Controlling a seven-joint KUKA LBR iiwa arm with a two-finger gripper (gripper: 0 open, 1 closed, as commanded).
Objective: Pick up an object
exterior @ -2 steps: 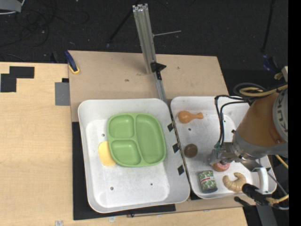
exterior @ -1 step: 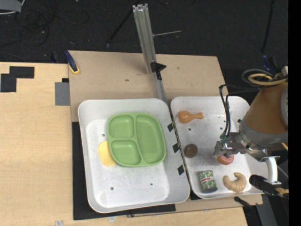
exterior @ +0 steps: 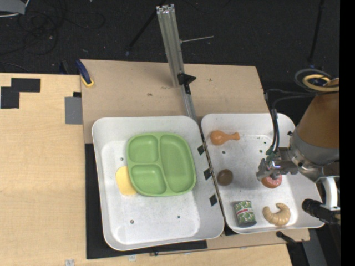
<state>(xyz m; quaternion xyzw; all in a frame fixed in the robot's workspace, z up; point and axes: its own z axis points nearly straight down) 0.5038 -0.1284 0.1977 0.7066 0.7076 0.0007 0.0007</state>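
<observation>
In the right bin [exterior: 252,125] lie an orange drumstick-shaped toy [exterior: 223,137], a small brown round object [exterior: 224,177], a green can [exterior: 244,213], a tan croissant [exterior: 277,214] and a red round object [exterior: 272,181]. My gripper [exterior: 270,169] hangs low over the right side of this bin, directly above the red object and partly covering it. The arm comes in from the right, its orange band [exterior: 323,121] above the wrist.
The left bin [exterior: 161,226] holds a green divided plate [exterior: 161,164] with a yellow object [exterior: 125,181] tucked under its left edge. A metal post [exterior: 173,46] rises behind the bins. A black cable [exterior: 274,129] hangs along the gripper.
</observation>
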